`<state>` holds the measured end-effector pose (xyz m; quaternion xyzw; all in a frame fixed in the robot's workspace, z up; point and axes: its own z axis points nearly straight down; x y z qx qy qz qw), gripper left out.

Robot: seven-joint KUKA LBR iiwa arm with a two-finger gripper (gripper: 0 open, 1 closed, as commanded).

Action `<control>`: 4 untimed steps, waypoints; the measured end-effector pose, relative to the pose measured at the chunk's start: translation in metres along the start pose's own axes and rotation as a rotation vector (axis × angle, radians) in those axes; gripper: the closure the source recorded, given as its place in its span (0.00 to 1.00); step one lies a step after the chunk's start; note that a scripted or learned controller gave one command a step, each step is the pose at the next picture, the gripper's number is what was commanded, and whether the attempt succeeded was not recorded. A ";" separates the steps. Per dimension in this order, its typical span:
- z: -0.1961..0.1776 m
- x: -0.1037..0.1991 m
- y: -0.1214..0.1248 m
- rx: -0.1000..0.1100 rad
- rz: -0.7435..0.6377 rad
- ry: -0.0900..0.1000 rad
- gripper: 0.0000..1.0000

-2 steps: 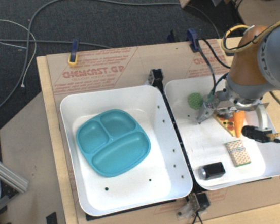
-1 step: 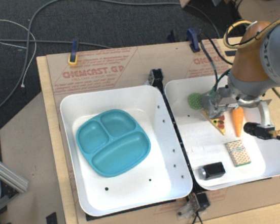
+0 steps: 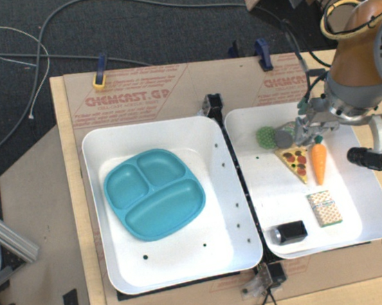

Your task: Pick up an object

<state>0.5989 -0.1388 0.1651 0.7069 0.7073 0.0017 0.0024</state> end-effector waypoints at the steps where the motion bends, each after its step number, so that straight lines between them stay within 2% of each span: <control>1: -0.054 0.010 -0.001 0.001 -0.002 0.000 1.00; 2: -0.082 0.011 0.001 0.001 -0.001 0.000 1.00; 3: -0.069 0.063 -0.001 0.008 -0.005 0.003 1.00; 4: -0.075 0.109 0.000 0.005 -0.003 0.002 1.00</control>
